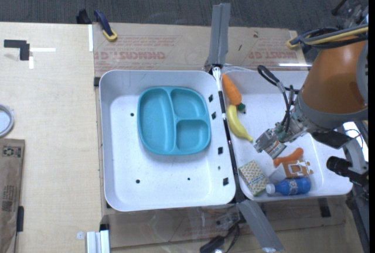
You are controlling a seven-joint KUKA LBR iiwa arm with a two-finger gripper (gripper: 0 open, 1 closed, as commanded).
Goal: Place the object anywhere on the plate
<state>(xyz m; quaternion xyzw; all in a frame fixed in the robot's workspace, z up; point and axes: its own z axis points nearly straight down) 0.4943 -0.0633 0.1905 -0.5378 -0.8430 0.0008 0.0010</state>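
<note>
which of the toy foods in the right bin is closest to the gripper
The banana: its lower tip lies just left of the gripper. The carrot sits farther up the bin, beyond the banana.

The plate (174,120) is a light blue, rounded-square dish divided into three compartments: one tall section on its left, and two smaller sections stacked on its right. It lies flat, right way up, in the left bin (117,187), slightly toward that bin's far side, well apart from the walls. The candidate objects lie in the right bin (246,77): a carrot (232,89) at the far left corner, a banana (236,122) just near of it (both along the left wall), a small patterned box (253,177) and a blue bottle (290,187) at the near side.
</note>
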